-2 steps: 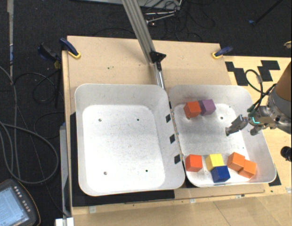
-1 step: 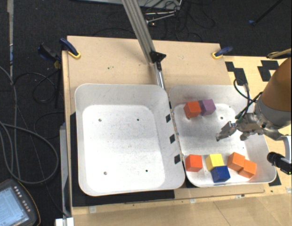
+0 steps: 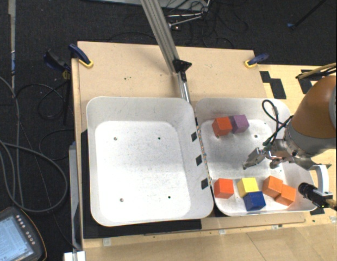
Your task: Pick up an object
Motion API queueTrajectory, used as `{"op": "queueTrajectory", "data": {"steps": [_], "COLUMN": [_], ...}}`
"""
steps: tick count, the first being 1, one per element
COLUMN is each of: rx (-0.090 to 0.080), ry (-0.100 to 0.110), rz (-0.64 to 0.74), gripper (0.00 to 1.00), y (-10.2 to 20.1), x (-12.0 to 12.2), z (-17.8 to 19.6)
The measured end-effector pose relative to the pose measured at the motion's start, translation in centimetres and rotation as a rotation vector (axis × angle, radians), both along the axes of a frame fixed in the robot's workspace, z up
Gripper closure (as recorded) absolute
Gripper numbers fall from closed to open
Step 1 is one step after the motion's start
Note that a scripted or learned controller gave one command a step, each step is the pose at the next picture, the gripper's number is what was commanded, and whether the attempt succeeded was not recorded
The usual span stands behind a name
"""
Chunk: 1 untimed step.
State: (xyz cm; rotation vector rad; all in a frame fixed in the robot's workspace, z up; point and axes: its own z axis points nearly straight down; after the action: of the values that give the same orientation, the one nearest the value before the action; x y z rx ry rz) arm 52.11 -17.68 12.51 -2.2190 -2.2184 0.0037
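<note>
A grey robot arm (image 3: 315,125) with an orange band reaches in from the right of the frame over the right-hand shallow white plastic bin (image 3: 242,105), its two-finger claw (image 3: 254,159) hanging with fingers spread and nothing between them, above bare bin floor near the middle of that bin. Up and to the left of the claw sit an orange block (image 3: 222,126) and a purple block (image 3: 240,123), touching side by side. Below the claw, along the bin's lower edge, lie a second orange block (image 3: 224,187), a yellow block (image 3: 247,186) and a blue block (image 3: 255,200), with two more orange blocks (image 3: 279,190) at lower right. The left-hand white bin (image 3: 98,145) fills the centre-left of the frame.
</note>
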Motion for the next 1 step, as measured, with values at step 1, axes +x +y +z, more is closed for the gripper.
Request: {"op": "queueTrajectory", "data": {"steps": [1], "rx": [-0.002], "ry": [-0.003], "rz": [-0.001], "gripper": [0.00], "y": [0.03], "x": [0.01], "z": [-3.11]}}
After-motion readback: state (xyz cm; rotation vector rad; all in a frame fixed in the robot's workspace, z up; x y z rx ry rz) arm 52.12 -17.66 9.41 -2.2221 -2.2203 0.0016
